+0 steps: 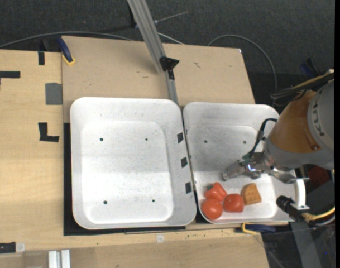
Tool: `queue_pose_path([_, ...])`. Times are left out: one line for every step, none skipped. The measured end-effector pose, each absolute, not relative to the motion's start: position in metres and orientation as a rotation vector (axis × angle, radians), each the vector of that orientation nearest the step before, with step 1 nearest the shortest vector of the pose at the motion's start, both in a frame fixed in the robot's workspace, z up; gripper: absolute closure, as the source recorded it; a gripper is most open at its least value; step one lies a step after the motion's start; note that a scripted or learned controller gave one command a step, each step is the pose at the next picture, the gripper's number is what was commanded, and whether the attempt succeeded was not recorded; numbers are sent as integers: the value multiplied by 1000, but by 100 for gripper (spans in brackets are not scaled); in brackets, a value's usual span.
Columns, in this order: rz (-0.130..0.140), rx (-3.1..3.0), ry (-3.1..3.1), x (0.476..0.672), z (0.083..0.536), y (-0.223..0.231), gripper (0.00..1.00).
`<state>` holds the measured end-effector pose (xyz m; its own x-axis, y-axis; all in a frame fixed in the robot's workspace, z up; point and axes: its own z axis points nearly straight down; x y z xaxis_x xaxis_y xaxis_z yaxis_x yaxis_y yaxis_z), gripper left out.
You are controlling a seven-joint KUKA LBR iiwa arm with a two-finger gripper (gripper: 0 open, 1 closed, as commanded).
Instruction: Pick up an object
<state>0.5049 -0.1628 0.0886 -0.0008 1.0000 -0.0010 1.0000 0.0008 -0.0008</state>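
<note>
A pale wooden bench [125, 66] carries two shallow white bins. Nearest, in the right white bin [225, 121], three small red rounded objects [220, 199] and a tan block [250, 194] cluster; likely light, smooth; grasp across the block's flat sides. Beyond, the gripper [232, 173] hovers, jaw state indiscernible.

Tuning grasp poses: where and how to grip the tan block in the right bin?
Probably across the tan block's two flat upright sides, coming straight down. Its top is exposed and its boxy shape suits parallel fingers. The red pieces crowd its left and the right bin's front wall is near, so align the fingers away from both. The gripper sits just above-left.
</note>
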Motion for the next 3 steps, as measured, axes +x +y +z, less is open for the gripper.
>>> queue_pose_path([-2,2221,2224,505,99,-162,100])
queue_pose_path([2,2219,2222,504,142,-158,100])
queue_pose_path([4,2217,2220,503,204,-155,100])
